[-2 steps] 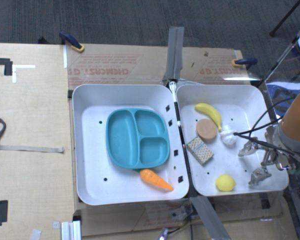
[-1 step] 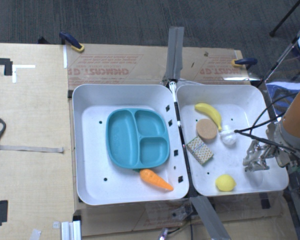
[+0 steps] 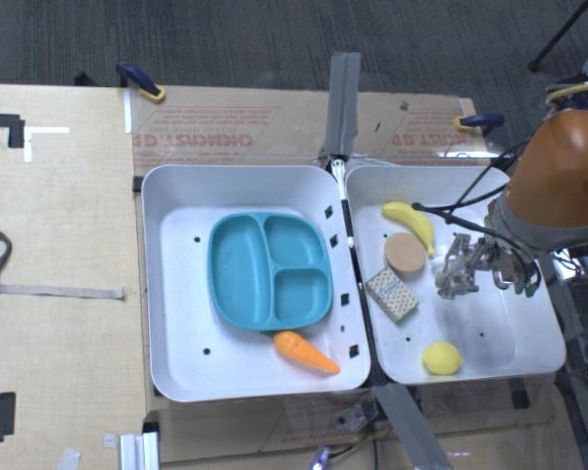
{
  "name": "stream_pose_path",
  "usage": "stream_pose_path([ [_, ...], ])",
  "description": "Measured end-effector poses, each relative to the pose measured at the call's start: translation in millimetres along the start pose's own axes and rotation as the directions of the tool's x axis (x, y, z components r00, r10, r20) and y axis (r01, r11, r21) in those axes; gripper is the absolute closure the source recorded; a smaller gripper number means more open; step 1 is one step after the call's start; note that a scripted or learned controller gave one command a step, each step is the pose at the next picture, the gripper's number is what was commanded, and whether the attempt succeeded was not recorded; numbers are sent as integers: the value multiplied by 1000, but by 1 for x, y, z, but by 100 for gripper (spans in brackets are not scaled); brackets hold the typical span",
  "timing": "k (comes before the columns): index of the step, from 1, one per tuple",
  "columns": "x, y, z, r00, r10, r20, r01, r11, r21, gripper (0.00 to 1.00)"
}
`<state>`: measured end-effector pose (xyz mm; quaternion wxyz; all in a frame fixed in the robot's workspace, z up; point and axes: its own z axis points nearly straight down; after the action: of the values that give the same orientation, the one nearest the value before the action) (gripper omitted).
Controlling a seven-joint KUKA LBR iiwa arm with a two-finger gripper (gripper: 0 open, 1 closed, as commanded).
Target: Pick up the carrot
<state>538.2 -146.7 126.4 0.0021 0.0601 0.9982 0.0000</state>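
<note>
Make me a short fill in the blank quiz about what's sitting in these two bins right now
1. The carrot lies in the ____ bin, beside the blue divided plate.
2. The blue divided plate has ____ compartments.
3. The gripper hangs over the ____ bin.
4. The banana touches the round ____ disc.

Missing words: left; three; right; tan

— What is in the left bin [image 3: 167, 292]?
— A tray [image 3: 270, 270] in the middle. The carrot [image 3: 306, 352] lies just in front of it, touching its edge.
— And the right bin [image 3: 529, 346]?
— A banana [image 3: 410, 223] at the back. A disc [image 3: 406, 254] just in front of it. A sponge [image 3: 392, 295] in front of that. A lemon [image 3: 442, 358] near the front. The gripper [image 3: 458, 274] hangs right of the disc.
</note>
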Motion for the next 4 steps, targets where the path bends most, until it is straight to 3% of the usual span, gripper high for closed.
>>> stream_pose_path([
  [1, 27, 125, -66, 997, -73, 1, 73, 997, -1, 100],
  [2, 52, 53, -129, 882, -470, 3, 470, 882, 1, 100],
  [3, 52, 53, -129, 882, -471, 3, 471, 882, 1, 0],
  [4, 16, 78, -128, 999, -48, 1, 48, 999, 0, 0],
])
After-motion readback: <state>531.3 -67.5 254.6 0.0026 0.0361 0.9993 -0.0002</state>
